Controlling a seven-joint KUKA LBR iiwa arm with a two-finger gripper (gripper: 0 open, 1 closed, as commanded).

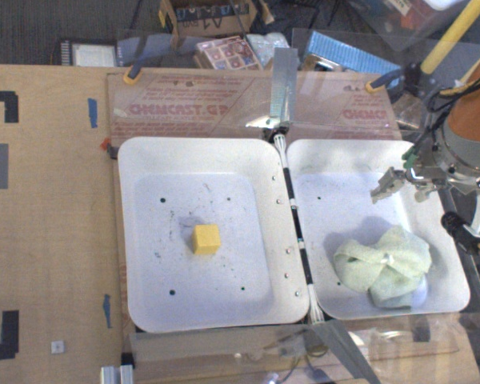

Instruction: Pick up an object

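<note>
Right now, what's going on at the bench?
The grey KUKA arm's gripper is over the upper part of the right white bin, with nothing visibly held. A crumpled pale green cloth lies in that bin's lower half, apart from the gripper. A small yellow cube sits alone near the middle of the left white bin. No pick has happened yet.

Two white bins (144, 174) sit side by side on a cluttered wooden bench (40, 214).
</note>
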